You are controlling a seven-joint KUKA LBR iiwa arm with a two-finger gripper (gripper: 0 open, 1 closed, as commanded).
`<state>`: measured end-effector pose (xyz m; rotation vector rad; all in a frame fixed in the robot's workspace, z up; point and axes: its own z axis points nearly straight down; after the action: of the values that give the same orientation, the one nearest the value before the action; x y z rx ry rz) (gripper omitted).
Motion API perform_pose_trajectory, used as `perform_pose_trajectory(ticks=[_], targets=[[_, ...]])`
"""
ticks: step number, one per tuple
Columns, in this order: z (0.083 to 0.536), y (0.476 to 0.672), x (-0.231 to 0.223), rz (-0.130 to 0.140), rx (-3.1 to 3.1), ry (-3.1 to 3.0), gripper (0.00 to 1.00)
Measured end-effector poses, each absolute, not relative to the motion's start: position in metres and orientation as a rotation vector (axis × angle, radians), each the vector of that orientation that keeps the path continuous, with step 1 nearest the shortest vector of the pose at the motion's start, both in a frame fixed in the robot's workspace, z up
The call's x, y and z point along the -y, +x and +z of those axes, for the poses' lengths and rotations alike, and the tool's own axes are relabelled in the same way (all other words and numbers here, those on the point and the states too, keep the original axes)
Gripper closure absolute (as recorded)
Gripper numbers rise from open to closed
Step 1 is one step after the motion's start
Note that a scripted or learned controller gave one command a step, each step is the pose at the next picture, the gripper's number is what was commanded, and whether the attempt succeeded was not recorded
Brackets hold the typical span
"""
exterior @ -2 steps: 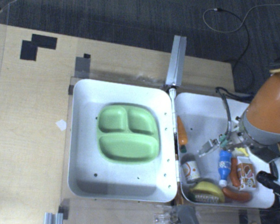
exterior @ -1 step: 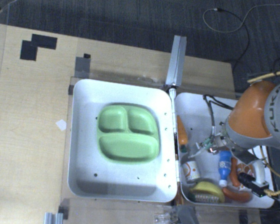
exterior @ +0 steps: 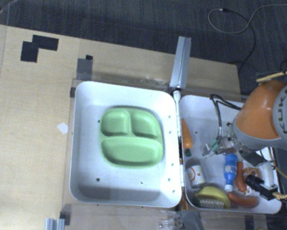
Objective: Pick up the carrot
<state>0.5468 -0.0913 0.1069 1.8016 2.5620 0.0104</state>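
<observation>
The carrot [exterior: 186, 135] is a slim orange piece with a dark green end. It lies against the left wall of the right bin [exterior: 206, 110], pointing along that wall. My gripper [exterior: 215, 146] hangs over the middle of the same bin, a short way right of the carrot and apart from it. The grey arm with its orange band [exterior: 259, 112] reaches in from the right and hides part of the bin behind it.
The right bin's front holds a small can [exterior: 194, 173], a banana [exterior: 213, 193], a blue bottle [exterior: 229, 170], a red-orange item [exterior: 241, 181] and a sausage [exterior: 243, 201]. The left bin [exterior: 87, 131] holds a green divided plate [exterior: 131, 136]. A metal post [exterior: 180, 64] stands between the bins.
</observation>
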Motion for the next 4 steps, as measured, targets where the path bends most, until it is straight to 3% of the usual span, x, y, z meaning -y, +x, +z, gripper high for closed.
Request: perform_pose_trajectory(ticks=[1, 2, 3, 4], targets=[[0.222, 0.54, 0.089, 0.005, -2.348, 2.079, 1.0], [0.329, 0.528, 0.164, 0.005, -2.226, 2.207, 1.0], [0.235, 0.523, 0.074, 0.004, -2.476, 1.926, 1.0], [0.338, 0.499, 0.171, 0.005, -2.337, 2.088, 1.0]])
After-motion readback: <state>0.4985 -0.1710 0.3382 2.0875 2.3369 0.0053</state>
